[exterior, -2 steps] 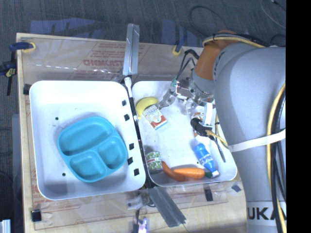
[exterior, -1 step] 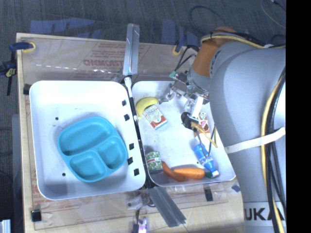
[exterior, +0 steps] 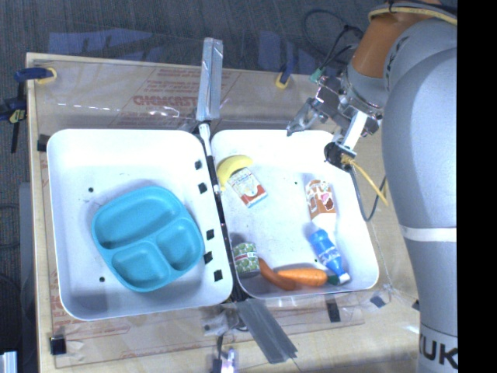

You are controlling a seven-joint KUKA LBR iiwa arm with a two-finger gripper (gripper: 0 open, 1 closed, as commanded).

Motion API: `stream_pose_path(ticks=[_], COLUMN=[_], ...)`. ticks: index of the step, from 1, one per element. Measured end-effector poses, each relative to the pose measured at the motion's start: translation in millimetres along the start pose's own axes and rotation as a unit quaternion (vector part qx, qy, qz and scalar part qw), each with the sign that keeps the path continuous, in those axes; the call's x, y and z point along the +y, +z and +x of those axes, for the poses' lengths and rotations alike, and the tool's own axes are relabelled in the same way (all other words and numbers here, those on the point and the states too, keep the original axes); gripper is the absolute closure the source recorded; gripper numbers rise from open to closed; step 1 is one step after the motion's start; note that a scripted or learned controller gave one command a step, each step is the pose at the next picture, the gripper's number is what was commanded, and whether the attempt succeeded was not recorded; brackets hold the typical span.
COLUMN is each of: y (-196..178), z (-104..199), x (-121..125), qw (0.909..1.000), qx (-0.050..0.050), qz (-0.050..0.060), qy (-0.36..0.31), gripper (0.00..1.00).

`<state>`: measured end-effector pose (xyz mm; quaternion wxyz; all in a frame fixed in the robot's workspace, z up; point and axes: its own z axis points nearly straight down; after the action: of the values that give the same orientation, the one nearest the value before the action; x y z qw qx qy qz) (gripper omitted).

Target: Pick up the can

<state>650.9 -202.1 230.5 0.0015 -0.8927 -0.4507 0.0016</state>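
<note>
1. Arm (exterior: 423, 169) comes in from the right; gripper (exterior: 322, 119) sits over the far edge of the right bin (exterior: 291, 142), near its far-right corner.
2. Fingers: can't tell whether they're apart or together, too small and cluttered at that end. Nothing visible between them.
3. Can (exterior: 246, 259), green label, lies in the right bin's near-left corner, just beside the divider between the bins. Well apart from the gripper.
4. Carrot (exterior: 299, 276) lies along the near wall, its left end touching or just beside the can.
5. Blue bottle (exterior: 328, 255) lies right of the carrot, near the bin's near-right corner; a brown-and-white pouch (exterior: 321, 199) lies just beyond it.
6. Banana (exterior: 233, 165) and a small red-and-white carton (exterior: 248, 186) are at the far-left of the right bin, touching.
7. Left bin (exterior: 74, 154) holds a blue divided plate (exterior: 147, 237), three compartments, nothing in them.
8. Both bins sit side by side on the worktop (exterior: 116, 92).
</note>
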Motion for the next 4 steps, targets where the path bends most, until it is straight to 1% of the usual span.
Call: stream_pose_path(ticks=[1,2,3,4], y=[-10.0,67.6,-32.8,65.9], z=[-9.9,-20.3,3.0,-1.8], x=[-11.6,-31.1,-6.1,-37.0], qw=[0.9989,0.9966,0.9970,0.9987], qx=[-0.001,-0.001,0.000,-0.001], qz=[0.003,0.002,0.000,0.002], qy=[0.047,0.082,0.078,0.051], gripper=[0.00,0.00,0.00,0.00])
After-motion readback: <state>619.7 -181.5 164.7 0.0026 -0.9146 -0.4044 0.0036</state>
